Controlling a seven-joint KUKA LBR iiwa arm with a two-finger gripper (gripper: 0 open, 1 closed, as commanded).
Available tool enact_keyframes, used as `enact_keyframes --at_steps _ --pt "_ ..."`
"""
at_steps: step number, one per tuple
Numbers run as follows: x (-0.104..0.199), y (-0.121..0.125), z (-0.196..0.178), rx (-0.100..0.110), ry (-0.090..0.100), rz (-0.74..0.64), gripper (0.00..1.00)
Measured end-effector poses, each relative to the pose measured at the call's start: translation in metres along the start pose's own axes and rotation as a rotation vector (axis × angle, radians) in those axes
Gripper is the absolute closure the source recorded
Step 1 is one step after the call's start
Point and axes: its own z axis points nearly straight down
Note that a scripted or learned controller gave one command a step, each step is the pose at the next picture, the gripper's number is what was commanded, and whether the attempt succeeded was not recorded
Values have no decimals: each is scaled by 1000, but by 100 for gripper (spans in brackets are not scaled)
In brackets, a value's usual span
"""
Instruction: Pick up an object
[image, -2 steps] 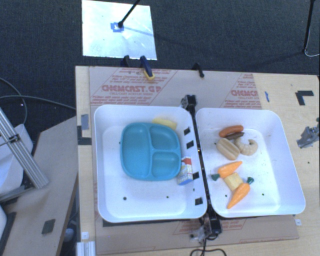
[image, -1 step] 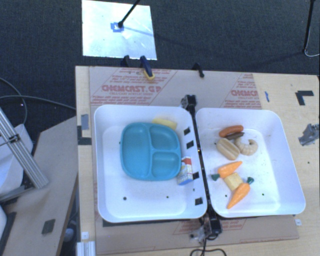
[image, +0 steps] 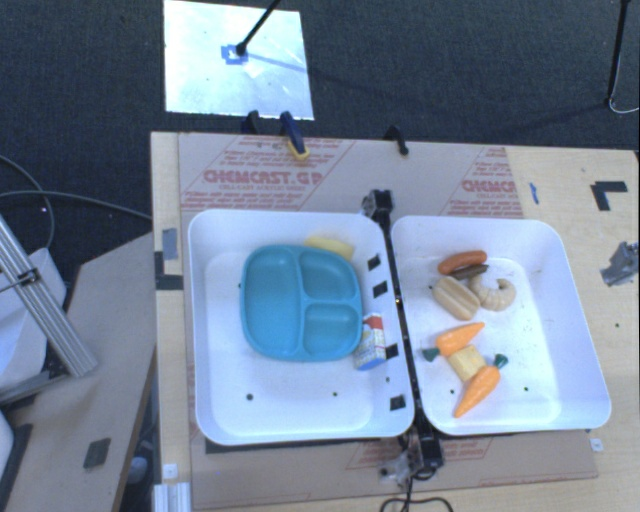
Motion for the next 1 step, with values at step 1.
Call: enact_keyframes --at_steps 1 --pt "0 2 -11 -4 -1 -7 100"
